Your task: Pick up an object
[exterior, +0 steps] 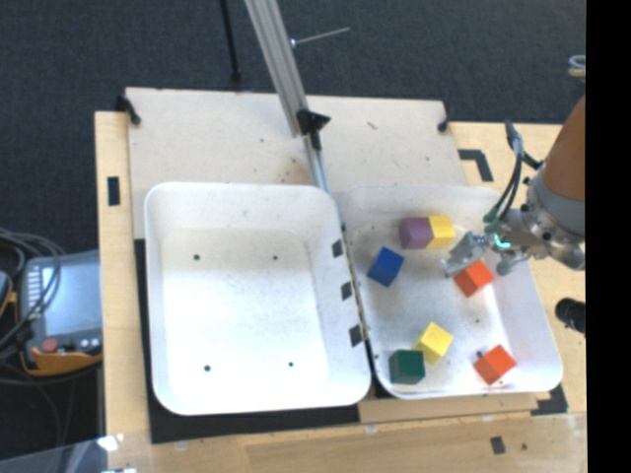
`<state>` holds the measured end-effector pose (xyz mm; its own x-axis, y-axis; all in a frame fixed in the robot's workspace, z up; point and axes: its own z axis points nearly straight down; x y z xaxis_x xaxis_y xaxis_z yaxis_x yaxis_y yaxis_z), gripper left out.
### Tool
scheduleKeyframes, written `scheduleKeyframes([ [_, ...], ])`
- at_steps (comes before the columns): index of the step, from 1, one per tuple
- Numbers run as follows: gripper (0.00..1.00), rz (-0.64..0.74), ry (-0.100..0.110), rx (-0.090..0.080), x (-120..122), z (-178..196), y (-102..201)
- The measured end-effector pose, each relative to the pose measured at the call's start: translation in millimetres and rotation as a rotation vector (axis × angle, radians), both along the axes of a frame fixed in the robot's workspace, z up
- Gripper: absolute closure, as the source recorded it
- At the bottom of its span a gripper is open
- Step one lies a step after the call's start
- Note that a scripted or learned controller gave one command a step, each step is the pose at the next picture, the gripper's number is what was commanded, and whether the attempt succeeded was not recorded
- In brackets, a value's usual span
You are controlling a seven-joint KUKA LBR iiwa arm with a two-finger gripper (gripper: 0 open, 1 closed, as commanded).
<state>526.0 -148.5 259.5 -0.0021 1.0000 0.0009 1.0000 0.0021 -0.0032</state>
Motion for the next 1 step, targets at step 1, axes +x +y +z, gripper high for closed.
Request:
scheduleKeyframes([
  [1,0.00,-0.002,-0.005,-0.001,0.7,2.0,-0.1],
])
